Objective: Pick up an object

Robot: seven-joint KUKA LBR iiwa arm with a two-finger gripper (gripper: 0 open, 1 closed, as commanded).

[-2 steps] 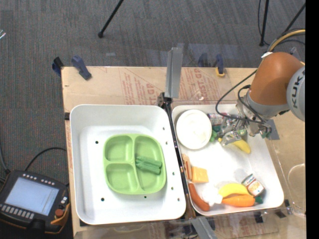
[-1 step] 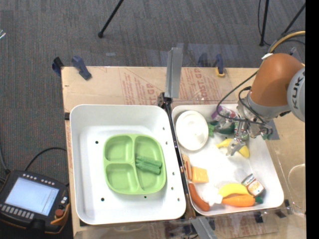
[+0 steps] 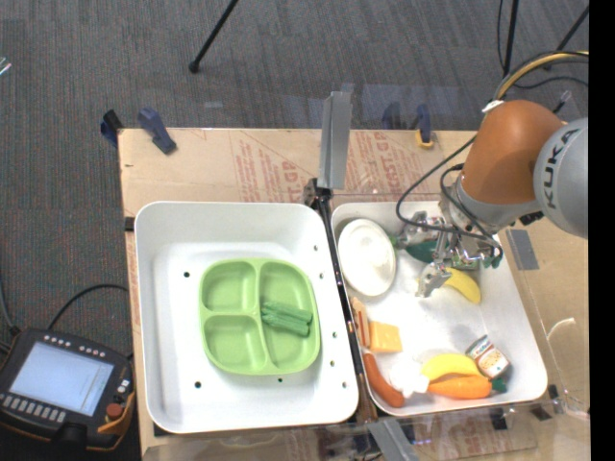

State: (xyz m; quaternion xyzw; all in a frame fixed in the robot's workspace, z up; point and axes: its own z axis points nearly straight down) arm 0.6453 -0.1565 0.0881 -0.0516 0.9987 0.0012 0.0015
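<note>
Cardboard-topped bench [image 3: 240,161] bears two glossy white bins. Nearest, the right bin [image 3: 524,329] holds a carrot [image 3: 461,388], curved bananas [image 3: 448,364] and a cheese wedge [image 3: 385,336]; farther, the gripper [image 3: 434,281] hangs, spread and holding nothing.

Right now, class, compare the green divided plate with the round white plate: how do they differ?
The green divided plate is squarish with compartments and lies flat in the left bin, holding a green item. The round white plate is plain, smaller, and leans against the right bin's left wall. Both are dishes in white bins.
</note>
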